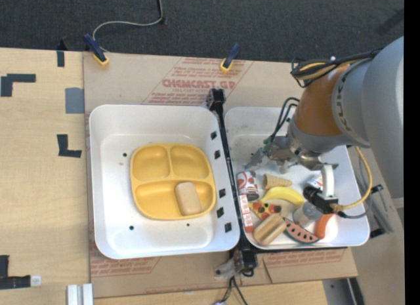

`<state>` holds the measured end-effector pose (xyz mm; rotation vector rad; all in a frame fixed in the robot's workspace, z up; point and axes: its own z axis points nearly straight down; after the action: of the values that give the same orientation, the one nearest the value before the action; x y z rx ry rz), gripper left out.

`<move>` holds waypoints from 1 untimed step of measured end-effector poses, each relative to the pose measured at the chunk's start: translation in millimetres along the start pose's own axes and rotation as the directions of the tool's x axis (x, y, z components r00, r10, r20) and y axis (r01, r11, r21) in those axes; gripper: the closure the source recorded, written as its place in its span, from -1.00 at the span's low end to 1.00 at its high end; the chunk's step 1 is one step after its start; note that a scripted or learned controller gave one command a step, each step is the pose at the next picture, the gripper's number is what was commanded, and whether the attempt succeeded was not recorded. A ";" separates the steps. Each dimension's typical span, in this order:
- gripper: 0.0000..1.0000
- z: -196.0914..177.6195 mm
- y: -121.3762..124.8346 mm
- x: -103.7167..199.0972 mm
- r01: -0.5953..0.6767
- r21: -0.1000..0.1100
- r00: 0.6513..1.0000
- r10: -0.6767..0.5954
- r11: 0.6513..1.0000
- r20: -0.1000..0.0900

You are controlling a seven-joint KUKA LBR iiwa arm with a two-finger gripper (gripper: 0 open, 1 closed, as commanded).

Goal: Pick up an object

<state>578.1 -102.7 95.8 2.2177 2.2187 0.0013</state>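
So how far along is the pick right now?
Nothing looks picked yet. The arm is down over the right bin, above its upper part. The toy banana, hot dog and watermelon slice lie in the bin. Grasping and lifting one remain.

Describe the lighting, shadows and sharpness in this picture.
Camera view: even, soft light; the arm casts only a faint shadow into the right bin; mild glare on the left bin floor; the yellow tray looks sharp, while the small toys are slightly soft.
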 end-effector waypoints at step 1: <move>-1.00 9.1 -53.6 -4.4 0.000 -0.002 1.000 0.000 1.000 -0.001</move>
<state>524.6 -107.1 86.6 2.2169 2.2184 0.0044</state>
